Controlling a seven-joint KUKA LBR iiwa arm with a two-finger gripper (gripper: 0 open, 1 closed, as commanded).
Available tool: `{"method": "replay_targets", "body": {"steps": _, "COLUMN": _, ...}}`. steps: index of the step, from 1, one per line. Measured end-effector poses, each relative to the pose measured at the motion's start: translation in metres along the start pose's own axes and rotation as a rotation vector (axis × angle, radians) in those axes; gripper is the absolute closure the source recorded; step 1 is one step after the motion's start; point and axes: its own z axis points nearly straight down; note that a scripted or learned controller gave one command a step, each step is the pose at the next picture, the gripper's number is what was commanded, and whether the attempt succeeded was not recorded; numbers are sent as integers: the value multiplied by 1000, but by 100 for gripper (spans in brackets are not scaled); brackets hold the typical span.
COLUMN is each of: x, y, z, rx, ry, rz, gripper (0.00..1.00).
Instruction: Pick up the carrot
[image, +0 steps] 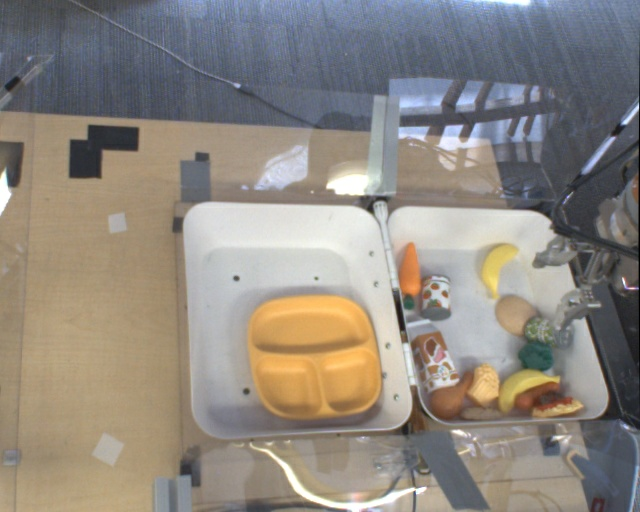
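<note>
Jaws on the gripper (572, 283) stand apart, one metal finger near the right bin's (455, 226) 3 o'clock rim and the other just below it, with nothing between them, so I judge them open and holding nothing. Grey arm parts hang at the bench's 3 o'clock edge. From the middle of the right bin, the carrot (410, 271) lies at about 9 o'clock, against the wall shared with the left bin (215, 240), orange body upright in the view with its green tip pointing toward 6 o'clock. A small printed can (435, 297) sits just beside it at 4 o'clock from the carrot, and a banana (498, 267) lies at the carrot's 3 o'clock, well apart. An orange tray (313, 355) rests in the left bin. By my reading the task is at the approach step: the next move calls for crossing toward 9 o'clock, lining the fingers across the carrot's narrow width, and descending clear of the can and wall.
</note>
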Motion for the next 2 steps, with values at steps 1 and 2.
{"method": "replay_targets", "body": {"steps": 1, "x": 19, "y": 11, "z": 139, "rx": -4, "ry": 5, "rz": -234, "gripper": 0}}
{"method": "replay_targets", "body": {"steps": 2, "x": 41, "y": 66, "z": 148, "rx": 1, "ry": -7, "rz": -42, "gripper": 0}}
